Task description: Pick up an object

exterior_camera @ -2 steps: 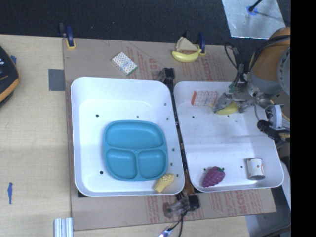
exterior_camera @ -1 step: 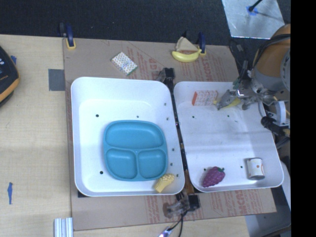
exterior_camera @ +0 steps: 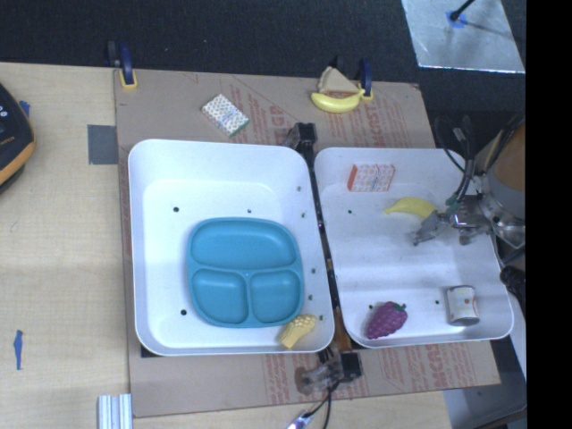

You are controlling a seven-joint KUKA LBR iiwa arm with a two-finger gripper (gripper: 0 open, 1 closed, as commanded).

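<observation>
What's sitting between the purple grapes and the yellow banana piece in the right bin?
In the camera view, nothing: only bare white floor of the right bin runs between the purple grapes and the yellow banana piece.

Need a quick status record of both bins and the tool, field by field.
left bin: blue divided plate, yellow corn piece at its near rim
right bin: yellow banana piece, purple grapes, small metal can, orange-white packet
tool: low in the right bin, just right of the banana piece, nothing visibly held
</observation>
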